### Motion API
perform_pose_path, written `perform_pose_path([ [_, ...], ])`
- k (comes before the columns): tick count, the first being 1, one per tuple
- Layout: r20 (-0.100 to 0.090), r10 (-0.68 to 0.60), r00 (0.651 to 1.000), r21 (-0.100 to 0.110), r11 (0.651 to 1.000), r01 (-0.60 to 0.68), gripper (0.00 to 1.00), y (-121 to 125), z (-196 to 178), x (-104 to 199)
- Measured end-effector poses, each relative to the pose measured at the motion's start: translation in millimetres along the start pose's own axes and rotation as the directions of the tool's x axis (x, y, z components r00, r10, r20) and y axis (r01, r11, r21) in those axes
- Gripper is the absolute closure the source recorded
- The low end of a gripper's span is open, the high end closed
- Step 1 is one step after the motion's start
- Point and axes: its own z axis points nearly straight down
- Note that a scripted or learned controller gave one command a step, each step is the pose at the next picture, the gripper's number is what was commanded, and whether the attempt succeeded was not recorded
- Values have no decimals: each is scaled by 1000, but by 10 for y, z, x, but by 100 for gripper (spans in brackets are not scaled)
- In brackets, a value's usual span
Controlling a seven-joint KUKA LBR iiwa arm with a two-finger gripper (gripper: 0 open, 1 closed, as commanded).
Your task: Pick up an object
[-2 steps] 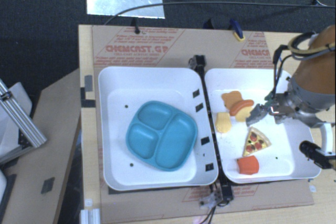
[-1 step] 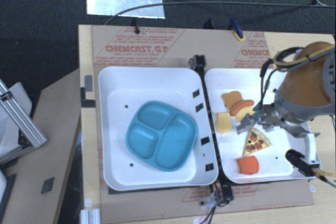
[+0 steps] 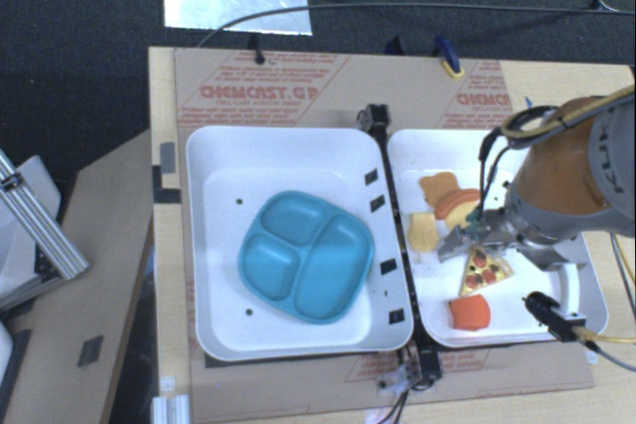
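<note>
Half-hidden pizza slice (image 3: 485,268), arm (image 3: 561,179) overlapping

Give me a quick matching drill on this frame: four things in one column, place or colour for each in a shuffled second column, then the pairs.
Things:
1. divided plate
2. pizza slice
3. orange-red piece
4. pincer

Descriptions:
A. near front wall of the right bin
B. blue, alone in the left bin
C. triangular, yellow with red spots
D. over the right bin, beside the pale yellow piece

Pairs: 1-B, 2-C, 3-A, 4-D
</note>
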Motion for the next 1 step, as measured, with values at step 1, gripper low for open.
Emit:
perform_pose_path([
  [1, 1, 0, 1000, -4, 1000, 0, 100, 10, -127, -4],
])
